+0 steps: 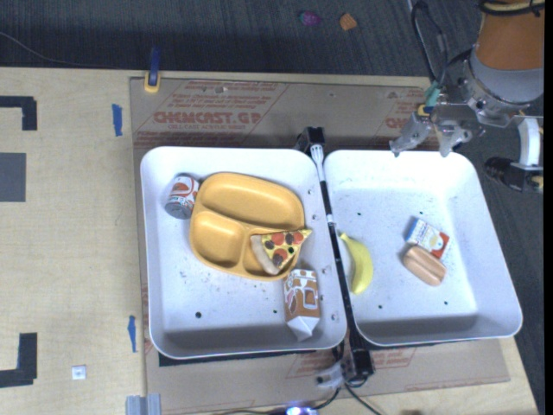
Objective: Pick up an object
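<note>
Nothing is picked yet. The gripper (pixel 425 138) hovers open and empty over the right bin's (pixel 389 173) far edge, with the hot dog (pixel 423 264) near its right edge.

yellow tray (pixel 238 214), yellow banana (pixel 360 264), white bins (pixel 164 258)

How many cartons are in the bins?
2: a brown carton at the left bin's near right corner, a small blue-and-red carton in the right bin.

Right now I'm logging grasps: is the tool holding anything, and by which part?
Nothing is held. The tool hangs open above the right bin's far rim.
</note>
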You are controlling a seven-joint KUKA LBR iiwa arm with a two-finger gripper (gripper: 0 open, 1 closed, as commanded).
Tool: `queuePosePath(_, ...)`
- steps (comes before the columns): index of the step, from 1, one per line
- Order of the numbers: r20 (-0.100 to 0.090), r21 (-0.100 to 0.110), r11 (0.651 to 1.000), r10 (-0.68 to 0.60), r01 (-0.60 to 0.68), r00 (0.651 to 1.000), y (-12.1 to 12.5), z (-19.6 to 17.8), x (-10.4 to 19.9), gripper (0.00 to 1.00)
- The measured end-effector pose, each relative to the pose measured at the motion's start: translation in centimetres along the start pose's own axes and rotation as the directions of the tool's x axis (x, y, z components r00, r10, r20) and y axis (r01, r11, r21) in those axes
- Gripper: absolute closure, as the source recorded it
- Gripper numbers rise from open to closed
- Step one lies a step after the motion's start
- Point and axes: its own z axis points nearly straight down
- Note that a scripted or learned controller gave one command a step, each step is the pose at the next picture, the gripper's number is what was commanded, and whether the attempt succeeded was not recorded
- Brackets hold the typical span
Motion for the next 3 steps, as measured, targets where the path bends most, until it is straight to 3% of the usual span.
queuePosePath(1, 0.001, -0.001, 1.0, 0.001, -0.001, 1.0, -2.8, 13.8, 0.9, 0.0)
queuePosePath(2, 0.001, -0.004, 1.0, 0.001, -0.001, 1.0, -10.5, 18.1, 0.3, 0.0)
queuePosePath(3, 0.006, -0.02, 1.0, 0.001, -0.001, 1.0, -15.5, 18.3, 0.7, 0.0)
